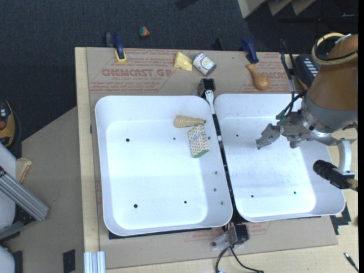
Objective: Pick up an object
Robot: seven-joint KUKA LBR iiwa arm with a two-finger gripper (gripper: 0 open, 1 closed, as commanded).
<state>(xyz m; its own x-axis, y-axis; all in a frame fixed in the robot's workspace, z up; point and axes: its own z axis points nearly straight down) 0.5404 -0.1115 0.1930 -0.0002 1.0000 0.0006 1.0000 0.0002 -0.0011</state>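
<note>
Gripper (266,140) of mine hangs over the right bin (273,201), reaching in from the right side, its dark tip pointing left toward the middle of that bin. Whether it is apart or together I cannot tell from this angle; nothing shows clamped in it. Above it sits my grey wrist, and above that the orange band (335,81) bulks large at the right edge.

Going from the near edge of the counter (159,249) outward: a small black clamp and a cable (233,240) lie at the front, where the two bins meet. Next comes the left bin (142,203), whose near half is bare white with a few small dark dots. Farther back in that bin, close to its right wall, lies a small patterned packet (198,140), greenish and white, tilted a little. Just behind it, touching or nearly touching, lies a tan cone-shaped piece (188,121), resting on its side. These two are the things within the bins; both are in the left bin, well apart from me, with the dividing rims between us.

Beyond the bins, on the brown board, rest a yellow wedge (183,62), a small white carton (203,63) just beside it, and a brown wooden-looking handle (259,77) farther right. Blue clamps (119,46) grip the far edge.
</note>
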